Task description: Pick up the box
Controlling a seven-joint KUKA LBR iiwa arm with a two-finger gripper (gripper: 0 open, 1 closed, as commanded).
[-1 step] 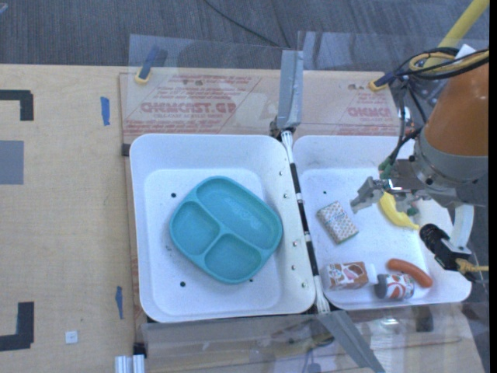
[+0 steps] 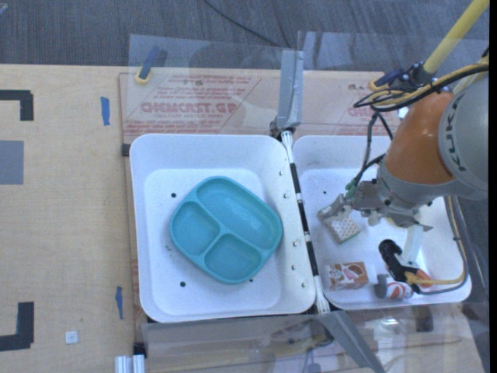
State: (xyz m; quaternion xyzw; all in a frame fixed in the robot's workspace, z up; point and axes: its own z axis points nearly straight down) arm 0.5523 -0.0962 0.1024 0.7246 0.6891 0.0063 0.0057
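A small box (image 2: pixel 347 274) with orange-brown and white print lies flat near the front edge of the right bin (image 2: pixel 311 162). My gripper (image 2: pixel 340 217) hangs over the middle of that bin, a short way behind the box and apart from it. A pale, dotted square piece (image 2: pixel 344 227) sits right at the gripper's tip; I cannot tell whether it is held or lies on the bin floor. The grey arm with its orange band (image 2: pixel 419 150) comes in from the right.
A teal divided plate (image 2: pixel 226 228) fills the middle of the left bin (image 2: pixel 147 162). A small grey and red object (image 2: pixel 390 289) lies at the right bin's front, to the right of the box. The wall between the bins (image 2: pixel 299 208) runs just left of the gripper.
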